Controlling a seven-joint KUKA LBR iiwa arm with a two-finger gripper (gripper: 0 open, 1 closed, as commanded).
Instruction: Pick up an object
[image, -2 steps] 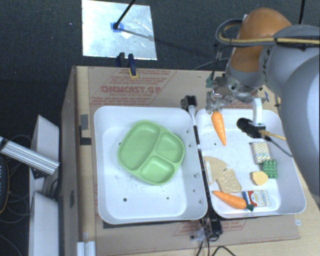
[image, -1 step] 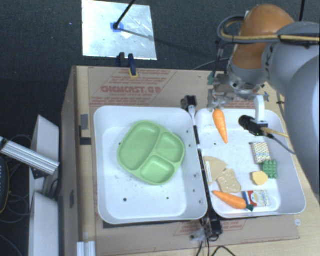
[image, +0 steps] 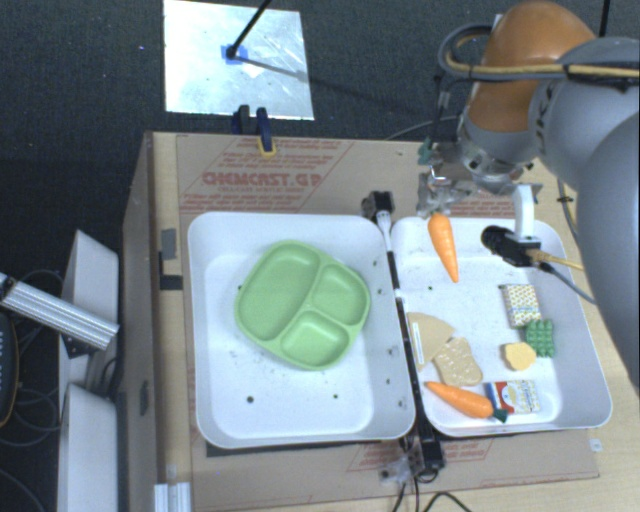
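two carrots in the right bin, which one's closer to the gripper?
The upper carrot, at the bin's far left corner, pointing tip-down just below the gripper. The other carrot lies near the front edge, beside the cracker.

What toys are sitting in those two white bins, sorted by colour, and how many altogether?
Orange: 2, carrot, carrot
Green: 2, divided plate, small block
Tan or yellow: 4, wedge, cracker, patterned block, yellow piece
Multicoloured: 1, small packet
Total: 9
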